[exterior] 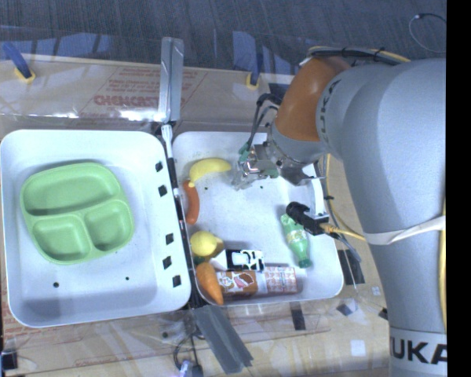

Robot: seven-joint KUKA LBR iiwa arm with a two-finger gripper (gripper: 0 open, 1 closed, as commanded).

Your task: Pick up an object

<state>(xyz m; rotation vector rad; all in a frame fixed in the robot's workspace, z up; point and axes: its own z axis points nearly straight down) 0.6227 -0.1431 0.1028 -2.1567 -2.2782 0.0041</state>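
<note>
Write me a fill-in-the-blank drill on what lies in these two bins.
1. The green divided tray lies in the ____ bin.
2. The banana lies in the ____ bin.
3. The small bottle beside the gripper is ____ in colour.

Missing words: left; right; green

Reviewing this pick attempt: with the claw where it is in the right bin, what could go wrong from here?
The claw hangs close beside the banana, so a slightly off descent might nudge it away rather than grasp it. The banana also lies near the bin's wall, leaving little room on that side. The arm's bulk hides part of the right bin.
</note>
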